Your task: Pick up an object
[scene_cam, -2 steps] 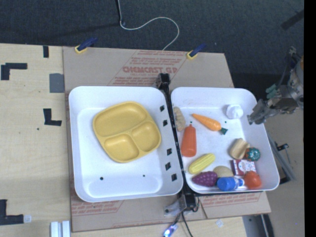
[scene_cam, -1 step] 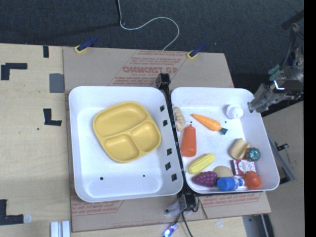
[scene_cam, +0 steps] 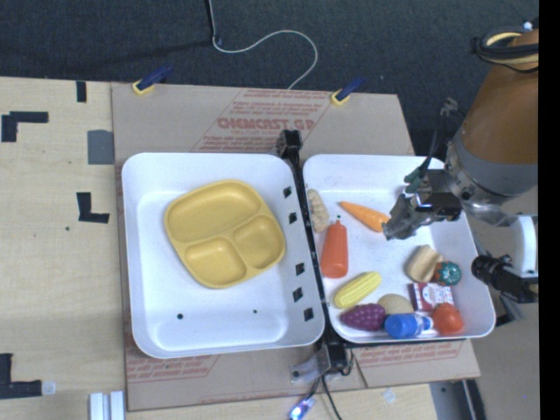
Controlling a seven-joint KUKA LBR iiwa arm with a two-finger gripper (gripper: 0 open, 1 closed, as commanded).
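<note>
Reaching in from the right, the grey arm (scene_cam: 499,138) hangs over the right bin (scene_cam: 350,169), its orange band high at the far right. The fingers (scene_cam: 404,221) sit low over the bin's bare middle, just right of the orange carrot's (scene_cam: 363,215) thick end; whether they are open or closed cannot be told, and nothing is seen between them.

Right bin contents: the carrot lies at a slant near the bin's centre. A tall orange-red bottle-shaped item (scene_cam: 334,249) lies along the left wall, with a small tan item (scene_cam: 317,208) beyond it on the far side. A yellow corn cob (scene_cam: 358,288) lies near the bottle's near end. A purple grape bunch (scene_cam: 363,317) rests at the near wall, beside a tan rounded piece (scene_cam: 395,304) and a blue item (scene_cam: 402,325). A red-and-white carton (scene_cam: 427,296), a red tomato-like item (scene_cam: 448,319), a teal ball (scene_cam: 449,274) and a tan bread-like piece (scene_cam: 422,262) crowd the near right corner.

Left bin (scene_cam: 157,322): a yellow divided plate (scene_cam: 225,232) lies flat near its centre.

Both bins sit side by side on a cardboard sheet (scene_cam: 254,116) on the surface (scene_cam: 52,261). A white cable (scene_cam: 262,42) loops beyond the far edge.
</note>
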